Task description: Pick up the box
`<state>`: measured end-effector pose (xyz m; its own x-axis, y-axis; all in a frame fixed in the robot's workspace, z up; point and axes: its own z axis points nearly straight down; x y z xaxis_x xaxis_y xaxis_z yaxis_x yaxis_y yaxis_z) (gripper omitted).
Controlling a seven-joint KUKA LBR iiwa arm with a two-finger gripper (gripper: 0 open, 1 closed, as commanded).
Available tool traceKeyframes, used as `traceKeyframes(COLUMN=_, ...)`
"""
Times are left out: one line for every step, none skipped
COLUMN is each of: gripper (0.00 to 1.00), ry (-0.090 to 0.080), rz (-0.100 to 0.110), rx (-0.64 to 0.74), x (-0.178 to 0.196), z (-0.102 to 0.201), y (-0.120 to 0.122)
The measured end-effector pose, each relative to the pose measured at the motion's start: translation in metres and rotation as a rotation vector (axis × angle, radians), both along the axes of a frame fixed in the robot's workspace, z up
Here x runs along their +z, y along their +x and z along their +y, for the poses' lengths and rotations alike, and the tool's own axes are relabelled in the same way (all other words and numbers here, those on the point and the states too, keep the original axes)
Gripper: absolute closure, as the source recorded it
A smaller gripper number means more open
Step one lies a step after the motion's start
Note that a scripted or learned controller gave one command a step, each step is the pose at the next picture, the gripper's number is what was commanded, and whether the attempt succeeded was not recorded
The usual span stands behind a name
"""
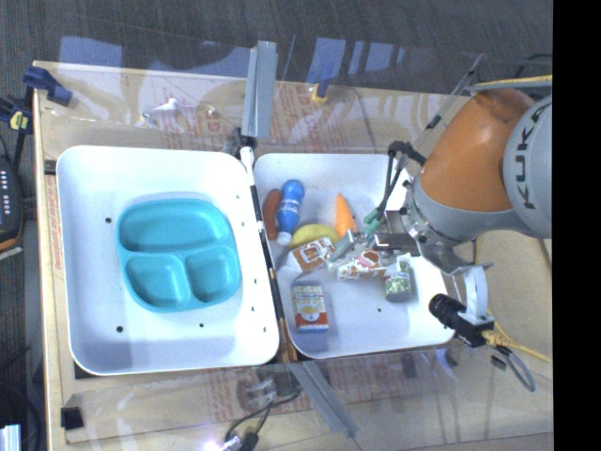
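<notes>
Across the right-hand bin [376, 341] I see a scatter of small things on smooth white plastic. Nearest the front wall lies the box [310, 307], a flat rectangular carton with an orange and white printed face, lying flat and apart from the arm. Just above it sits a smaller printed carton [313, 254] tilted at an angle, touching a curved yellow banana [316, 234]. Behind those, by the dividing wall, a brownish-red sausage shape [271, 211] lies beside a rounded blue and white bottle [289, 205], and a tapered orange carrot [345, 216] lies a little to their right.

My tool [362, 247] is down among the clutter near the bin's middle, over a red and white packet [362, 269]; a small greenish jar [399, 285] stands just beside that. The wrist hides the tips, so I cannot tell how wide the tool stands or whether it grips anything. The arm's glossy orange band [470, 163] bulges over the bin's right side.

The left bin [84, 327] carries a turquoise tray [178, 252], moulded with rounded corners into three compartments. Both bins rest on a pale wooden tabletop [169, 111].
</notes>
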<state>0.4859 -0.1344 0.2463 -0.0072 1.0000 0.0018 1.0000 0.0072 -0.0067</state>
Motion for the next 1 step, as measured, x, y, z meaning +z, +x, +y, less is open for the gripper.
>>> traceKeyframes(gripper=0.00, ry=-0.001, rz=-0.006, rx=0.066, x=-0.1547, z=0.0083, y=-0.0089)
